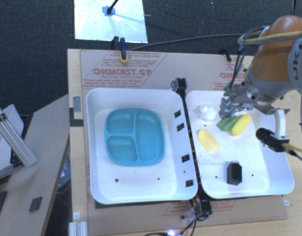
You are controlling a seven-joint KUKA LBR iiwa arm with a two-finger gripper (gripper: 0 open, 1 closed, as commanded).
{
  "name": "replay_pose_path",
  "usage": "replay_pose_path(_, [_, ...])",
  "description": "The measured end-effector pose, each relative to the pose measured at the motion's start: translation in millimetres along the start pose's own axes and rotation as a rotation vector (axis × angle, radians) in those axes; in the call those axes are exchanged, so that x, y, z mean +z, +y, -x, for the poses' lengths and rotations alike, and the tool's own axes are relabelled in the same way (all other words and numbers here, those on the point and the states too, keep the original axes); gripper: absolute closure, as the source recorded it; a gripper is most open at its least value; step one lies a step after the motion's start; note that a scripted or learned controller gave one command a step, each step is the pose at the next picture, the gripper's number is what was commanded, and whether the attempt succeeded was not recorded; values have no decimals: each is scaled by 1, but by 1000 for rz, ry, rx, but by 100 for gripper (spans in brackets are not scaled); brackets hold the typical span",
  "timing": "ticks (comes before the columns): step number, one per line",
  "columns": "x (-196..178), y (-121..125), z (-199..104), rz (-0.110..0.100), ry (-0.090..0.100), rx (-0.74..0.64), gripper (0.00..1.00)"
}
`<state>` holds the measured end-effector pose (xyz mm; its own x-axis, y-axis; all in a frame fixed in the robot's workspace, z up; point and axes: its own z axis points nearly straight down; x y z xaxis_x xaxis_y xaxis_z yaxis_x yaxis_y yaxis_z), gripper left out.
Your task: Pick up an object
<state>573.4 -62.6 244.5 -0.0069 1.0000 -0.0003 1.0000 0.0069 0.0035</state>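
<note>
Bench point(78, 181) of pale wood, its front edge lowest in the frame, covered by a clear sheet point(122, 73) with red CHEMCAST lettering along the upper side. Left bin point(136, 183): white, shallow, centre-left of the frame, holding one blue divided plate point(135, 135) with three compartments, lying flat near the middle of the bin floor. Black tabs point(185, 158): a row running top to bottom along the seam where the two bins meet. Right bin point(268, 176): white, shallow, touching the left bin along that seam, and holding every loose pick-up item. White crumpled piece point(207, 113): upper left of the right bin, close to the seam. Pale yellow oval point(207, 140): just below the white piece, apart from it, resting on the bin floor. Green piece point(225, 123): upper middle of the right bin, lying at a slant. Yellow piece point(240, 124): side by side with the green piece on its right, touching it, at the same slant. Black block point(233, 173): lower middle of the right bin, well apart from the others. Gripper point(230, 108): low over the upper end of the green piece; its grip state cannot be told from this angle. Arm point(281, 53): grey with an orange band, entering from the upper right of the frame.
</note>
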Motion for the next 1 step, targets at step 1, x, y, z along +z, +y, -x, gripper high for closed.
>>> replay_pose_path(1, [10,24,-43,-1,1,-2,100])
